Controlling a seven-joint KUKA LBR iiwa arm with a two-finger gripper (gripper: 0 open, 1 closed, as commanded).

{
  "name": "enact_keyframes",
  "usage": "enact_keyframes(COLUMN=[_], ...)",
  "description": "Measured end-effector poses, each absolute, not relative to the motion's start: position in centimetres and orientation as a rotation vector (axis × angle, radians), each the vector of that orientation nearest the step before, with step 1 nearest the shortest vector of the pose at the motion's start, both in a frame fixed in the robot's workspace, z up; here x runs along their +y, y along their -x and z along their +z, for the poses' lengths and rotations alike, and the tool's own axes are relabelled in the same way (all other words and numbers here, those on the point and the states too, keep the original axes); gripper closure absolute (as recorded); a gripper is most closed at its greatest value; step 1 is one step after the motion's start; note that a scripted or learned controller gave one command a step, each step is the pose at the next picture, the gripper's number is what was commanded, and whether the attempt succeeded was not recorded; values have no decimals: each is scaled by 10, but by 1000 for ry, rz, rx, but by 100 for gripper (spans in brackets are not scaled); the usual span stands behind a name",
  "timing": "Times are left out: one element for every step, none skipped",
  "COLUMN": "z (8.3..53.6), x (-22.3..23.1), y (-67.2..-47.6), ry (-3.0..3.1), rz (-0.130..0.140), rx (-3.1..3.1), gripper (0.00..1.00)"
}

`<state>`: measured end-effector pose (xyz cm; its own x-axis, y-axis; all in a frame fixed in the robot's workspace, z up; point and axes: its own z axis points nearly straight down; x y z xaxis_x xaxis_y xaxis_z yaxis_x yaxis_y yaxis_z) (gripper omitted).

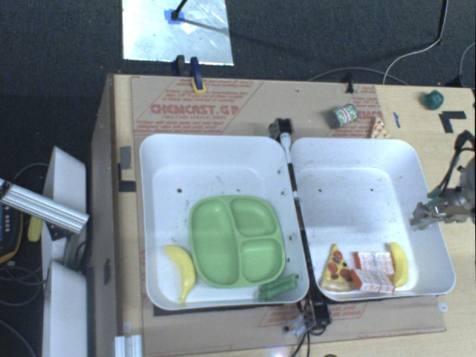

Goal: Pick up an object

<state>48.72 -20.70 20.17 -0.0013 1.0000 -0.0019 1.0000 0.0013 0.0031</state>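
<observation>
Gripper [422,216] sits over the right bin's [372,153] right rim; finger opening cannot be told, nothing visibly held. Pizza slice [336,268], carton [373,268] and banana [399,263] lie along that bin's near edge.

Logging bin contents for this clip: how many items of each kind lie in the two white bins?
Bananas: 2, left bin, right bin
Green divided plate: 1
Green pea pod: 1
Pizza slice: 1
Red and white carton: 1
Total: 6
</observation>
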Motion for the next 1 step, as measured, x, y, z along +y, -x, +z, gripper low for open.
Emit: enact_keyframes(z=[200], x=[-207], y=[-487], ry=[-2218], rz=[2], rx=[2221], gripper=[100])
